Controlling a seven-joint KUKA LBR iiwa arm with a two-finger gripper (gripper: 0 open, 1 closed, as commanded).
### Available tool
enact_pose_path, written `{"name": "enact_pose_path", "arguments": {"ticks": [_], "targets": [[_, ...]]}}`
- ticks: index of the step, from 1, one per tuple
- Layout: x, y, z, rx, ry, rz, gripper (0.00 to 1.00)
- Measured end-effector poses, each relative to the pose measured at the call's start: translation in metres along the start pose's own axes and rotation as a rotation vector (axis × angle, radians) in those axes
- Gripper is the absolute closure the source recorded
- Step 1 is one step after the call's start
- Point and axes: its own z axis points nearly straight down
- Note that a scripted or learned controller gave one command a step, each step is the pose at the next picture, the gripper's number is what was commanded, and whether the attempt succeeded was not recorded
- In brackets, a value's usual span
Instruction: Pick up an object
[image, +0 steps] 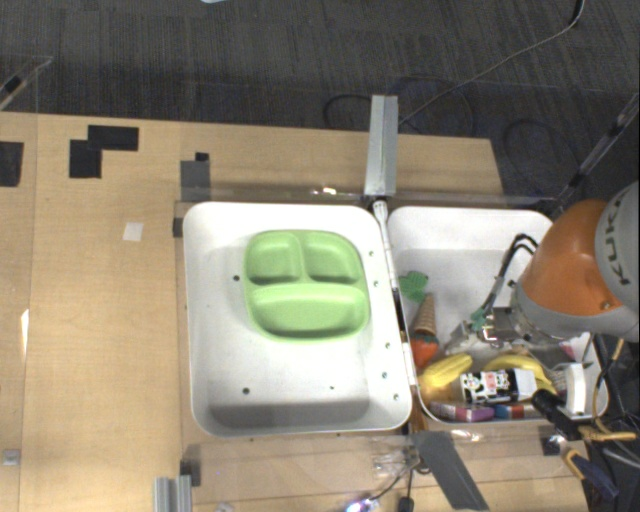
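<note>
The arm (585, 270) hangs low over the right bin (450, 235), its gripper (492, 328) just above the banana (470, 368), which lies lengthwise left to right near the front wall; grip state I cannot tell.

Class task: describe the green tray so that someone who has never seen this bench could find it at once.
Start at the two white bins side by side and take the left bin. The green tray lies in its upper middle, alone. It is pale green, with rounded corners and three compartments, unlike the small clutter piled in the right bin.
</note>
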Motion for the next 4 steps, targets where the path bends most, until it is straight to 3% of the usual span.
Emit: {"name": "enact_pose_path", "arguments": {"ticks": [1, 2, 3, 4], "targets": [[0.002, 0.003, -0.012, -0.005, 0.003, -0.002, 1.0], [0.047, 0.063, -0.092, 0.007, 0.003, -0.092, 1.0], [0.047, 0.063, -0.092, 0.008, 0.003, -0.092, 0.0], [-0.012, 0.029, 0.002, -0.002, -0.001, -0.151, 0.0]]}}
